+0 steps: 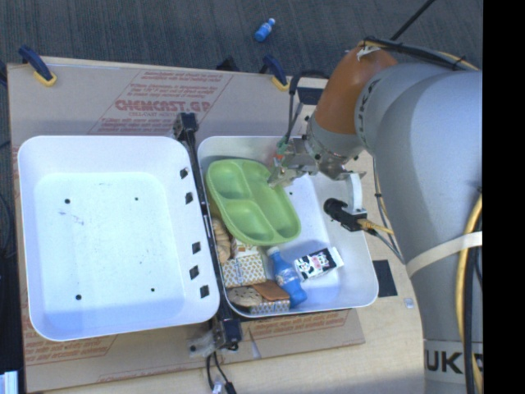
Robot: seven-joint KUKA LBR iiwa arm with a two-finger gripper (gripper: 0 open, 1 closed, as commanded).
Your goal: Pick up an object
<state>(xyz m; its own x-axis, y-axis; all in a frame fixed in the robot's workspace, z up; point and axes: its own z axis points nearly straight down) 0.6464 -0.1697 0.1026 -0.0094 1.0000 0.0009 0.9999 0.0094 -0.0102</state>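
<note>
Arm: grey, with an orange band above the wrist; it enters from the right of the camera view and bends down over the right bin.

Gripper: low over the upper part of the right bin, at the upper right rim of the green tray. Its tip appears to meet that rim, but whether the claw is released or clenched cannot be told from here, nor whether it grasps anything.

Right bin: shallow, white, and holding all the loose objects.

Green tray: a light green divided plate lying tilted in the left and middle of the right bin, its upper edge toward the gripper, its lower edge resting over the boxes below it.

Blue bottle: a small bottle lying on its side near the front of the right bin, just below the green tray.

Black-and-white carton: lies flat just beside the bottle, to its right.

Patterned boxes: stacked at the front left of the right bin, partly under the tray's lower edge.

Left bin: shallow, white, set beside the right bin with clips along the shared edge.

Cardboard sheet: brown, printed in red, lying under both bins.

Blue clamps: fastened at the far edge of the cardboard.

Small blue object: on the dark floor beyond the bench, well apart from the bins.
</note>
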